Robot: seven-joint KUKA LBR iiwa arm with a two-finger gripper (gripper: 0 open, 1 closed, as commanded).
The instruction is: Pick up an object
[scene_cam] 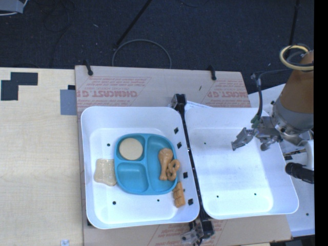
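The gripper (249, 138) hangs over the right bin (241, 199), near that bin's right wall, its fingers spread apart with nothing between them. Everything worth picking lies in the left bin (102, 214), across the divider (187, 152) from the gripper. A blue tray (137, 181) sits in the middle of that bin; a round cracker (130, 148) lies in the tray's upper left compartment and a pretzel (168, 164) in its right compartment, long axis running up and down the view. A pale biscuit (105, 171) lies just left of the tray, touching its edge, and a small brown piece (178, 195) lies just off the tray's lower right corner, close to the divider. Of these, the pretzel and the brown piece are nearest the gripper, so the coming move likely means travelling left across the divider and lining the fingers crosswise to that up-and-down axis
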